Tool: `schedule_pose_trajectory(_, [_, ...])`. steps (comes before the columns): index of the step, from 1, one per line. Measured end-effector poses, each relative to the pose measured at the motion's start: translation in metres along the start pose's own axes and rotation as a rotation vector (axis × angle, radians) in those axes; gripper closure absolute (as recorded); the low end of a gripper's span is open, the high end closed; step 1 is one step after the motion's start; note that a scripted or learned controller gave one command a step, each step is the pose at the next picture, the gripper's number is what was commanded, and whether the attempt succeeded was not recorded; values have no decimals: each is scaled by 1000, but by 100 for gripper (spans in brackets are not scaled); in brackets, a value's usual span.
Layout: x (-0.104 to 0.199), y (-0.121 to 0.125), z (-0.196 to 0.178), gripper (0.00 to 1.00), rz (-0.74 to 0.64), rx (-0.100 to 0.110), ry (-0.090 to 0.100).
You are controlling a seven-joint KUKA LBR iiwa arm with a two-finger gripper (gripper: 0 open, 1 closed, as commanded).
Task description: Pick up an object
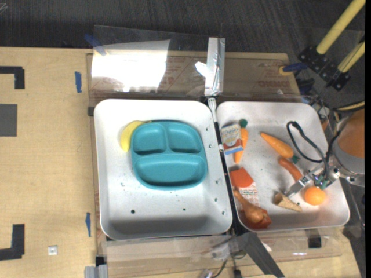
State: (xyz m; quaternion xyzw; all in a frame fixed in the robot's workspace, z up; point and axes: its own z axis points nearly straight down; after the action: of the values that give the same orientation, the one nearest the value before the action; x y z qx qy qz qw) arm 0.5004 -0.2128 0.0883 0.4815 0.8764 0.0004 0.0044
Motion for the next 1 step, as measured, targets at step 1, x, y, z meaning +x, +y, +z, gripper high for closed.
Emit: schedule_pose_trajectory(1, [-3, 3, -13, 100, -3, -7, -10])
